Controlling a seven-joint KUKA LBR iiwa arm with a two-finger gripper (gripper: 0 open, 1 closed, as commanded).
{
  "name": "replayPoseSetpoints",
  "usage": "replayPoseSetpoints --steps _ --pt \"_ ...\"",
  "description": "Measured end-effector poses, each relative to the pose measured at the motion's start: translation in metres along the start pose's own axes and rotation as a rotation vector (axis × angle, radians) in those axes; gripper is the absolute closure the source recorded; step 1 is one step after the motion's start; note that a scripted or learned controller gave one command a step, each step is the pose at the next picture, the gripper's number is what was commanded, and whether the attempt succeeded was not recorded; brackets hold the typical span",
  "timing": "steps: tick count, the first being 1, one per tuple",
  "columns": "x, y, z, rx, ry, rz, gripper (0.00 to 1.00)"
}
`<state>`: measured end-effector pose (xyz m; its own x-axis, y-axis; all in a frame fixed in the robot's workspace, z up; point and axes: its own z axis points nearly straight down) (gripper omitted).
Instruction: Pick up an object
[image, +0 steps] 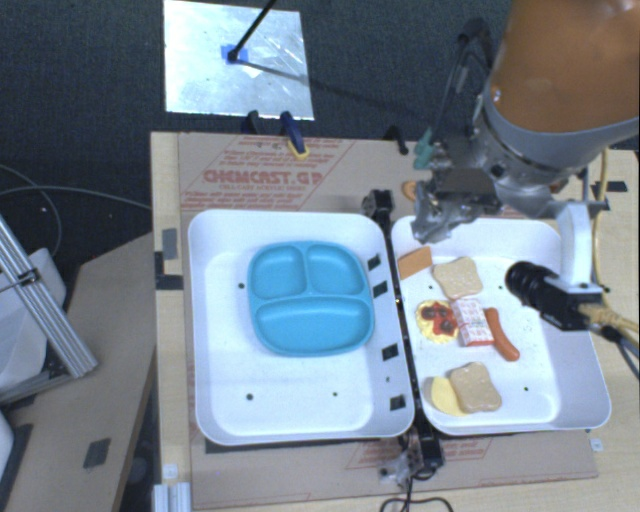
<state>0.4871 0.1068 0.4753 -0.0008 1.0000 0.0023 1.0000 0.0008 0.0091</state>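
Gripper above the orange slice, rear-left of the right bin.
You see the gripper (432, 222) hovering, grip state impossible to tell; the orange slice (415, 262) lies just below-left, long axis running diagonally, in the right bin (575, 400).

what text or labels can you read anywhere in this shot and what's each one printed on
"CHEMCAST" followed by what looks like "GP", in red letters: on the brown paper-faced board lying under the two shallow white bins, above the left one.
Smaller red print around that word: too blurred to read.
More red print on the same board's near edge, below the bins: too small to read.
No readable text elsewhere.
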Motion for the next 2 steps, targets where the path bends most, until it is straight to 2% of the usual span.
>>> replayPoseSetpoints --steps 1,2 --pt "0.061 -0.002 0.085 0.015 -0.003 -0.008 1.00" --pt "0.058 0.000 0.069 0.004 0.000 -0.007 1.00"
